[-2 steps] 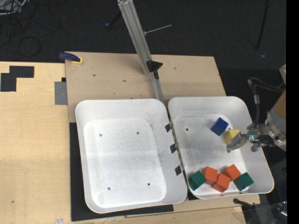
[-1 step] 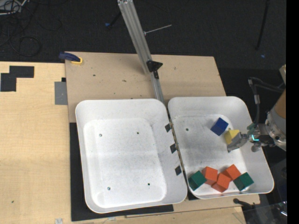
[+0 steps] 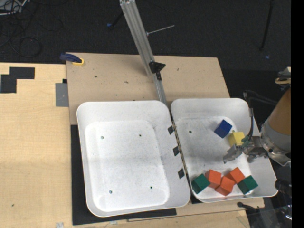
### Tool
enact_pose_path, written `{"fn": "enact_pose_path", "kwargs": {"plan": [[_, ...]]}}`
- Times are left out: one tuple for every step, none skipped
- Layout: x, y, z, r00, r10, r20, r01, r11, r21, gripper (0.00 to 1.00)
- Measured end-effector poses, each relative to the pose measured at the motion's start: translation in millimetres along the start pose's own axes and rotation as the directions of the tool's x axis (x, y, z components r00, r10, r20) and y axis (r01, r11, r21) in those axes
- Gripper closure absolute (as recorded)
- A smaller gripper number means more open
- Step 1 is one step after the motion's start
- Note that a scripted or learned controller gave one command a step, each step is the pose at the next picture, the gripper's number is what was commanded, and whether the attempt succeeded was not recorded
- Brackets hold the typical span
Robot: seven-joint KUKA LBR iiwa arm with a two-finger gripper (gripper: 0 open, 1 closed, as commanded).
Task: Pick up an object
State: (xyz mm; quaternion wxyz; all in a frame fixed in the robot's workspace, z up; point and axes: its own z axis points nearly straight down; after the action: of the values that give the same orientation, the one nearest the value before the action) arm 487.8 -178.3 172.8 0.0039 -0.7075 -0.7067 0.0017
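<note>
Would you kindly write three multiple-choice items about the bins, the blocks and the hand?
1. Where do the blocks lie?
A. left bin
B. right bin
C. bare bench

2. How many green blocks are there?
A. none
B. two
C. five

3. Which block is nearest the hand?
A. yellow
B. blue
C. green

Key: 1 B, all lie in the right bin. 2 B, one green block and another flank the orange blocks. 3 A, the yellow block sits beside the hand; the blue block lies beyond.

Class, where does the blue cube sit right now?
The blue cube lies in the right bin, toward its far side, just above-left of the yellow cube.
</note>
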Motion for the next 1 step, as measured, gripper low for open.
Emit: {"fn": "enact_pose_path", "kwargs": {"plan": [[0.1, 5.9, 61.8, 1.000, 0.000, 0.000, 0.000, 1.000, 0.001, 0.00]]}}
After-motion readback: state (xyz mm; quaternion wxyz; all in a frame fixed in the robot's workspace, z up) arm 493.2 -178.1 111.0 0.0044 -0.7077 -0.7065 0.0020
